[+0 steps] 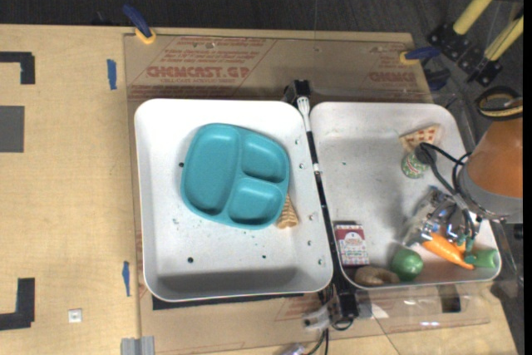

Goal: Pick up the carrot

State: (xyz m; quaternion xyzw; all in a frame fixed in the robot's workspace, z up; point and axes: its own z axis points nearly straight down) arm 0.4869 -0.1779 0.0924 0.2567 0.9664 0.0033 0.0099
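The carrot (446,248), orange with a green end, lies in the right bin (366,179) near its front right corner, slanting down to the right. My gripper (438,222) hangs right over the carrot's upper left end, touching or nearly touching it. The grey arm with its orange band (499,166) comes in from the right edge and hides the bin's right wall.
A green round fruit (407,263) sits just left of the carrot, with a brown item (378,276) and a small red box (351,244) further left. A pizza slice (421,135) and a greenish item (413,166) lie at the back. The left bin holds a teal divided plate (234,175).
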